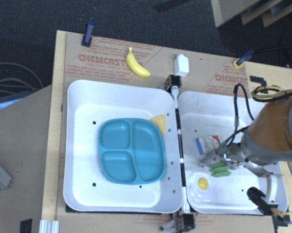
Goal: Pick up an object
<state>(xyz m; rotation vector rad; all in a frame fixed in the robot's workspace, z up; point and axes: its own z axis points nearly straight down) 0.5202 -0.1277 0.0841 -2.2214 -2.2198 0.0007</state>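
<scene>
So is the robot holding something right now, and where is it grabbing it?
It cannot be told. The gripper is low in the right bin, right by the green thing and the small packet, but nothing clearly sits in it.

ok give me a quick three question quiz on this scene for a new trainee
1. True or false: the blue divided tray lies in the left bin.
2. Where is the banana? A) in the right bin B) on the bench behind the left bin C) on the tray
3. Name the colour of the item right beside the gripper in the right bin.

Key: 1 true. 2 B. 3 green; the green item lies just below the gripper, with a small yellow piece farther toward the front.
</scene>
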